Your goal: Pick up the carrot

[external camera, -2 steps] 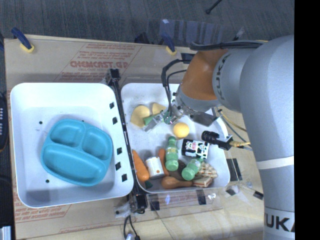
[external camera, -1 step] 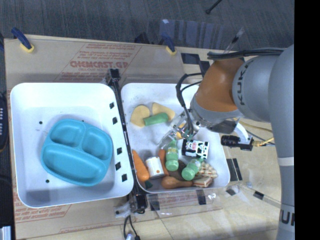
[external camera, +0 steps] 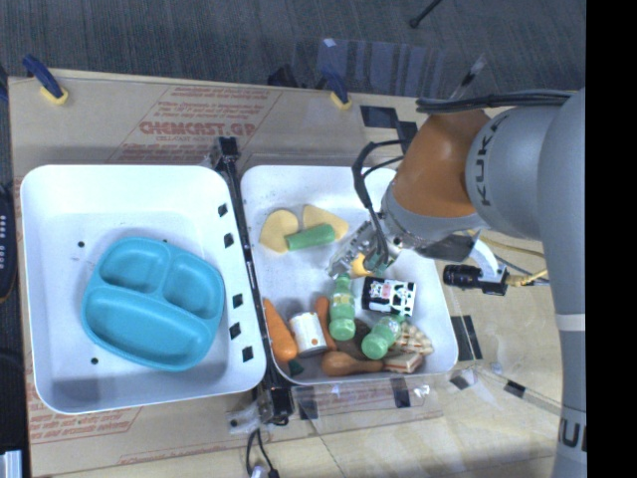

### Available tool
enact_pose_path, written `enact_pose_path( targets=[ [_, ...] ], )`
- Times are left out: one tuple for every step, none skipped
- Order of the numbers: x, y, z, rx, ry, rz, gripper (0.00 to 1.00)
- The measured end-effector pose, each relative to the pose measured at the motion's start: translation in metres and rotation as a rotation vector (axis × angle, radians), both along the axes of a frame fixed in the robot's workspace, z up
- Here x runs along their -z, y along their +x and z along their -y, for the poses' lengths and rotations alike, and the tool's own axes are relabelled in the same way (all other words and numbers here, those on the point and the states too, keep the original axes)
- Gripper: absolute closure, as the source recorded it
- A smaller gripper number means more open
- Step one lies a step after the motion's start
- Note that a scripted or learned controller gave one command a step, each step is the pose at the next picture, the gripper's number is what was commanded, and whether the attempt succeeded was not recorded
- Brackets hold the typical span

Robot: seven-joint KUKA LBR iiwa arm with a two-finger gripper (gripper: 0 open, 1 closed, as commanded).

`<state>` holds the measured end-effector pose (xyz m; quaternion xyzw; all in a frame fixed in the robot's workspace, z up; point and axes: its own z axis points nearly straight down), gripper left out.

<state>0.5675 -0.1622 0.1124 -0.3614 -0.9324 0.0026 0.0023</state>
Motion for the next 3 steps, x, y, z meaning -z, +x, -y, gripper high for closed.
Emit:
enact_pose_path(
  targets=[
    [-0.038,0.048,-0.062,0.021,0.003,0.009,1.00],
    [-0.036,0.046,-0.059,0.026,0.000,0.003,0.00],
    [0.012,-0.011,0.034,-0.019,-0.002,-0.003,0.00]
  ],
)
